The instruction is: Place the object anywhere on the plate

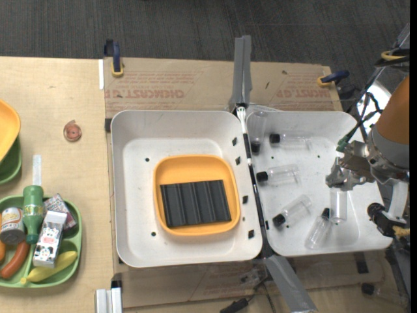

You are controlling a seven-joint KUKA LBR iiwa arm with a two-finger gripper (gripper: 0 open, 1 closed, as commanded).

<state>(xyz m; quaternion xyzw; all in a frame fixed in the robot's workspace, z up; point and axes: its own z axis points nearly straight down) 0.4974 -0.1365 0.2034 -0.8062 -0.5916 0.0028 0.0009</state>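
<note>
An orange plate point(195, 165) lies in the left bin point(130, 175), and a dark grey ribbed block point(195, 201) rests flat on it. Several clear vials with black caps lie scattered in the right bin point(306, 119), among them one point(277, 173) near the divider and one point(293, 210) lower down. My gripper point(339, 180) hangs over the right side of the right bin. A clear vial point(337, 206) stands nearly upright just below it. Contact between the two is not discernible.
A green tray point(65, 256) of toy food sits at the bench's left front, with a yellow bowl point(6, 135) behind it. A small pink disc point(72, 131) lies on the wood. Clamps point(115, 60) hold the cardboard at the back.
</note>
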